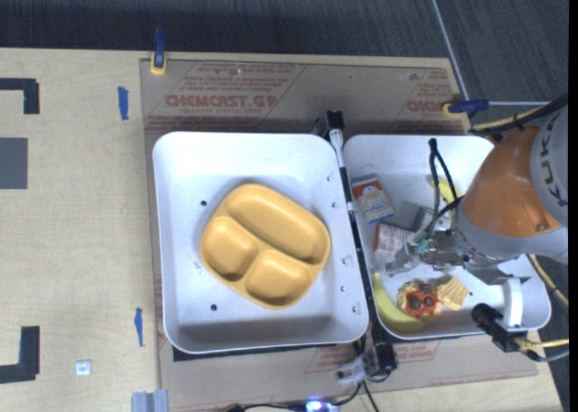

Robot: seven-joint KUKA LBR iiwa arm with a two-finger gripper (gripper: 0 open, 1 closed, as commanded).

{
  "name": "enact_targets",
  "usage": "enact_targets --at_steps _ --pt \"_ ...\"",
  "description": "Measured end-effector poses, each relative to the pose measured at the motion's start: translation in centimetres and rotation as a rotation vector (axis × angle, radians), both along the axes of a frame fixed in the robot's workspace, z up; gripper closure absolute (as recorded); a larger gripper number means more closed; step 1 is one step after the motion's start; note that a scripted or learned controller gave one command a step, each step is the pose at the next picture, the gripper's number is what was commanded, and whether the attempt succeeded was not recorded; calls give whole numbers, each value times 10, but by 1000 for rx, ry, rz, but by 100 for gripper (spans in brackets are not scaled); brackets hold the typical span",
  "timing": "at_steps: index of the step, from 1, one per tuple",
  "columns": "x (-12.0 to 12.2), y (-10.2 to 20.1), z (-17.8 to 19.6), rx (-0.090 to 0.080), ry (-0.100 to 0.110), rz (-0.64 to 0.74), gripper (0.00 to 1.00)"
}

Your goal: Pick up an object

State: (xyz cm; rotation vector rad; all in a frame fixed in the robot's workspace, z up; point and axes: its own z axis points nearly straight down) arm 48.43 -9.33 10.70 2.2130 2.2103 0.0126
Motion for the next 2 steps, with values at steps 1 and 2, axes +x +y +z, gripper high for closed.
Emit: enact_targets --at_steps 1,2 --pt "-4 2 -21 5 13 1 0" --pt "-2 2 -10 2 7 1 100"
